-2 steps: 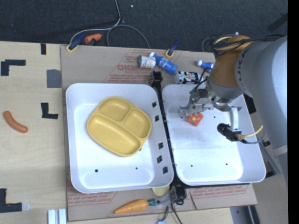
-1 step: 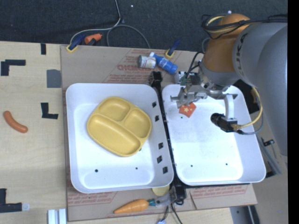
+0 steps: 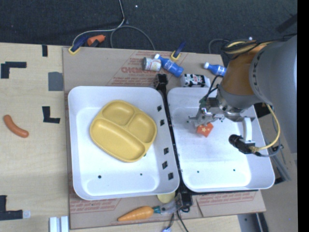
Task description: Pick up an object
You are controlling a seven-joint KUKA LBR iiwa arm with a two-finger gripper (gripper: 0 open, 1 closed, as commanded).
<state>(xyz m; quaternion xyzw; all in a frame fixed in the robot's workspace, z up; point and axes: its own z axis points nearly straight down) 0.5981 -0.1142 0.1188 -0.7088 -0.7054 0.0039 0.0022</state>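
Hovering low in the right bin [image 3: 270, 178], the gripper [image 3: 206, 120] sits right of frame centre, directly over a small orange block [image 3: 205, 129]. Block appears to sit just at or under the fingertips; can't tell whether the fingers are apart or closed, nor whether the block is gripped or just lying on the bin floor. Likely the pick target, since it's the one loose item in that bin. The arm [image 3: 251, 76] comes in from the upper right, wrist pointing down, which suits a top-down grab. Left bin [image 3: 77, 129] holds a yellow divided plate [image 3: 123, 129], well apart from the gripper. Outside the bins: blue-and-white bottles [image 3: 164, 64] above, a carrot [image 3: 135, 214] at the bottom edge, a sausage [image 3: 15, 126] far left.
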